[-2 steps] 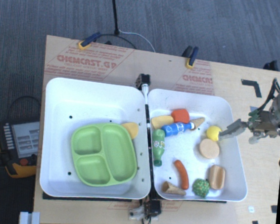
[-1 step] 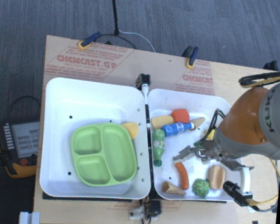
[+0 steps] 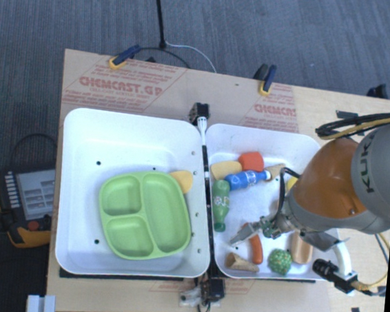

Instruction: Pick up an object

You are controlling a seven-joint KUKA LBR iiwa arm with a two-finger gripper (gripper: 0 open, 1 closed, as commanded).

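The grey arm with its orange band [image 3: 330, 183] reaches over the right white bin [image 3: 279, 143], hiding that bin's right side. In the left white bin [image 3: 86, 133] a light green three-compartment plastic tray [image 3: 146, 214] lies toward the near edge. The gripper [image 3: 248, 232] hangs near the right bin's near edge, fingers spread and grasping nothing, just above a small red-orange sausage-shaped toy [image 3: 256, 249].

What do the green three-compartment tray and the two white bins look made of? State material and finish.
Green three-compartment tray: probably moulded plastic, matte, judging by its uniform colour and rounded dividers. Two white bins: likely thin formed plastic, smooth with slight sheen and soft rounded rims; I can't be sure.
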